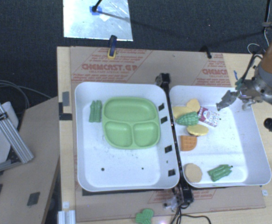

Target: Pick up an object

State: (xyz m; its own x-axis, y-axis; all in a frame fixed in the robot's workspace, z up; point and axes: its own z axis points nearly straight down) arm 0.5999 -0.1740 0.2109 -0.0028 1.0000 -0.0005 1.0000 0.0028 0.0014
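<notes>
Packet (208,116), pink-white, lies in right bin (252,139) near its upper middle, beside corn (187,119) and yellow pieces. Claw (225,101) just above-right of packet, low over bin; cannot tell if clenched or released. Green tray (130,123) in left bin (87,139).

I see the bench (66,120) bearing a cardboard sheet (140,62) mid-frame, two white bins (87,167) on it, a green toy (144,215) at bottom.

grey arm (268,80), orange band (wrist), grey claw (225,101)
</notes>
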